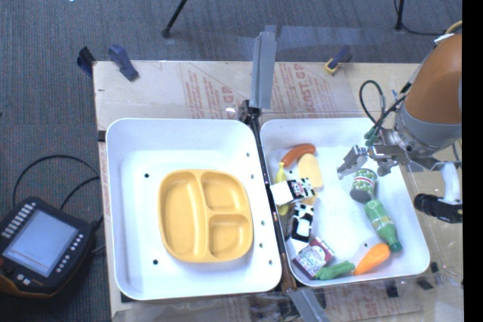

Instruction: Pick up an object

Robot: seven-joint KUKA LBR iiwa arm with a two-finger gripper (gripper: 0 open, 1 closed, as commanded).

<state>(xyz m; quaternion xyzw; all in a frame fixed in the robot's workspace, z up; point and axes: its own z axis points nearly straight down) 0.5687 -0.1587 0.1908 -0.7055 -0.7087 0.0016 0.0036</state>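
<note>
The right bin [419, 234] holds several toy groceries. Among them are a small green can [364, 185], a green bottle [382, 223], an orange carrot [372, 259], a green pickle [336, 269], a red packet [312, 258], a black-and-white carton [302, 222] and a sausage in a bun [299, 153]. My gripper [370, 164] hangs over the bin's upper right part, just above the green can. Its two grey fingers [351, 161] are spread open, one on each side above the can's top. Nothing is between them.
The left bin [128, 162] contains a yellow divided plate [205, 215]. A metal post [263, 72] stands behind the seam between the bins. A teach pendant [39, 241] lies on the floor at the left. Clamps [121, 60] sit on the bench's back edge.
</note>
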